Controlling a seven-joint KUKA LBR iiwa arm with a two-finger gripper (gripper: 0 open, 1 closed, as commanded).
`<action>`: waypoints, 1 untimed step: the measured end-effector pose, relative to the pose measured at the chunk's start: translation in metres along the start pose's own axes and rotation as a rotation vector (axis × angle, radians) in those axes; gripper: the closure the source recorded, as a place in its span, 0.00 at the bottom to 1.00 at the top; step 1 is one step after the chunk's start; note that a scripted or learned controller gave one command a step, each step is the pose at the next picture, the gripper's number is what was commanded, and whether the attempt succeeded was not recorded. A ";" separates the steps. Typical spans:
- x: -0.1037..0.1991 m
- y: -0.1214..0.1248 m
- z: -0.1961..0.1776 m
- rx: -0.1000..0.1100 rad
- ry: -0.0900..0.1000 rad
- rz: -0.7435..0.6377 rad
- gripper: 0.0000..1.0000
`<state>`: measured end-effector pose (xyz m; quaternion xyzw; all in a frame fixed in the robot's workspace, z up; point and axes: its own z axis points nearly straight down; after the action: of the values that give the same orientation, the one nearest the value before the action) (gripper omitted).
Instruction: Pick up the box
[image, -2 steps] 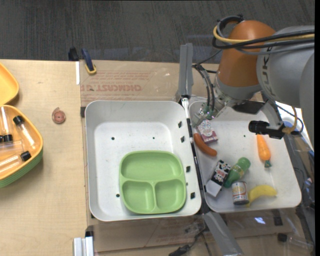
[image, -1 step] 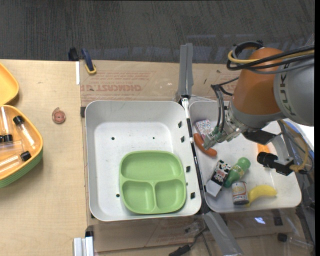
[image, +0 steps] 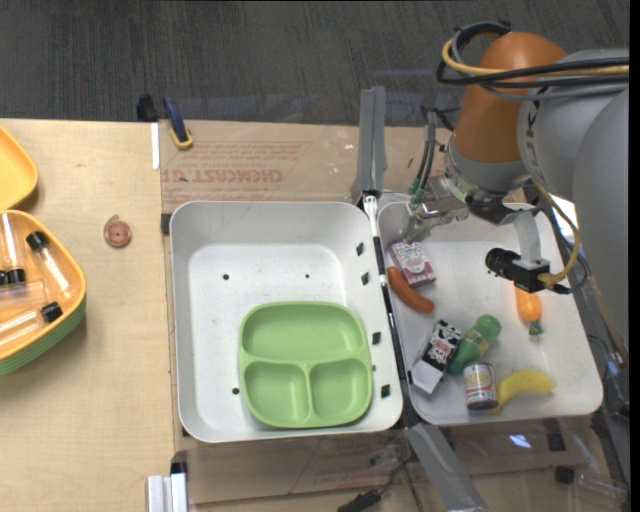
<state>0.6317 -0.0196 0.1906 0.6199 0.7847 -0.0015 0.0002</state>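
Box (image: 412, 262) sat right under pincer (image: 420, 222), touching a sausage (image: 411, 291) below. Couldn't tell pincer's grip.

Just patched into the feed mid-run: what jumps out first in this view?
The green divided plate lies alone in the left bin. The right bin is cluttered: a small pink box by a hot dog at its left side, and a banana, can, green bottle and cow-print carton toward the front. The arm's orange band looms over that bin's far end.
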 end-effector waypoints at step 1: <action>-0.022 -0.017 0.000 0.000 0.001 -0.189 1.00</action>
<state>0.6204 -0.0447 0.1909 0.5432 0.8396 -0.0013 -0.0001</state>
